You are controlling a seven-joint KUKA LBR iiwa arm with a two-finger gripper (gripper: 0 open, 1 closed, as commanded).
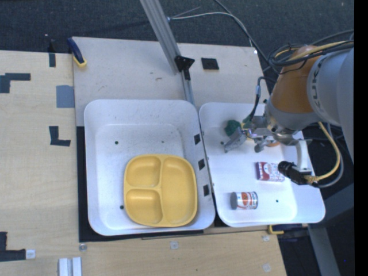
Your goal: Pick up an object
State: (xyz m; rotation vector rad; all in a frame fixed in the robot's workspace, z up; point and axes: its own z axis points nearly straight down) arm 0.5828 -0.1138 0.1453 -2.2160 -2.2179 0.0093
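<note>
The gripper [234, 140] is seen low in the right bin [299, 211], its finger state impossible to tell. The green object [233, 126] lies just beside it, toward the bin's far edge.

Tray [160, 190] in left bin [98, 119]; can [245, 200] and packet [269, 171] in right bin [307, 209]

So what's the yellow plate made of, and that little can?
The yellow plate looks like plastic: one even colour, smooth, soft-edged moulded compartments and a dull sheen. The little can looks like metal with a red and white paper or printed label; its end is greyish. It is too small to be sure.
</note>
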